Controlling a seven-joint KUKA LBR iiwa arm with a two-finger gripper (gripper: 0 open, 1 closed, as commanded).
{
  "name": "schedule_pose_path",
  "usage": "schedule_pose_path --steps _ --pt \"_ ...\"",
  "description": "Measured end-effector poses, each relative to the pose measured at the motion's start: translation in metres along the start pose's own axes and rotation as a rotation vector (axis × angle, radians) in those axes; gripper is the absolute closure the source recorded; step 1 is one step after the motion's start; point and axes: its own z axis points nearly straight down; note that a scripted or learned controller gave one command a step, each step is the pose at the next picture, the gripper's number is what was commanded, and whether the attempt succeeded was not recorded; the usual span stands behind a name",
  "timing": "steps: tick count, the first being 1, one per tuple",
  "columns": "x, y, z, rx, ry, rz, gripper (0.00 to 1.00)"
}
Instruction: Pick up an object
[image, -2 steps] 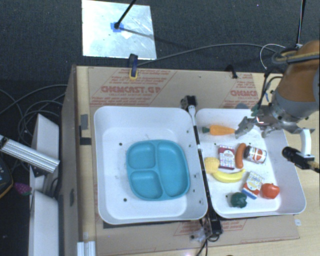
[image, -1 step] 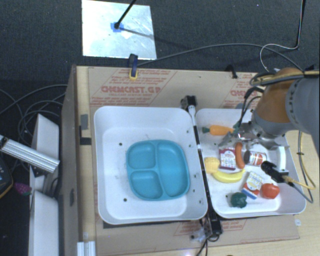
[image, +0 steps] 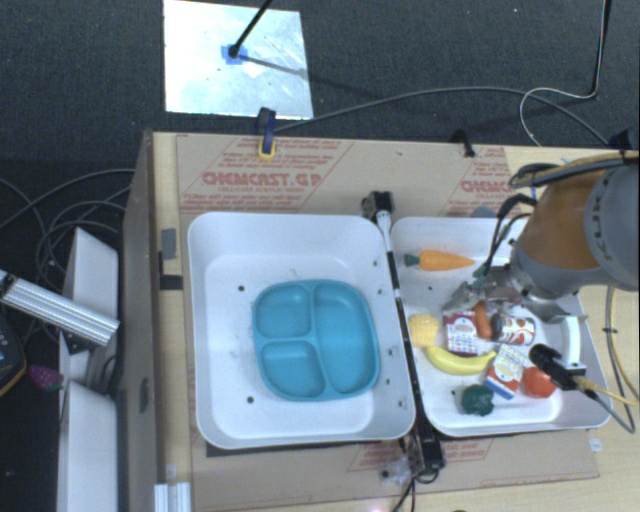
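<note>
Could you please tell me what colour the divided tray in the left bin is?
Light blue; the tray shows plainly in the camera view.

The brown board (image: 330, 170) under the two bins carries red printing along its far edge. On the left of that edge it reads roughly "CHEMCAST GP", with smaller red lines around it too fine to read. The same print appears again at the far right, partly hidden and blurred. The small cartons (image: 462, 333) in the right bin bear labels too small to read.

Blue tray (image: 316, 338), orange carrot (image: 445, 261), yellow banana (image: 458, 361), perhaps green broccoli (image: 477, 400).
</note>
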Motion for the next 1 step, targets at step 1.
schedule_pose_path --steps 1 --pt "-0.0281 -0.0006 0.0002 0.003 0.003 -0.001 0.00"
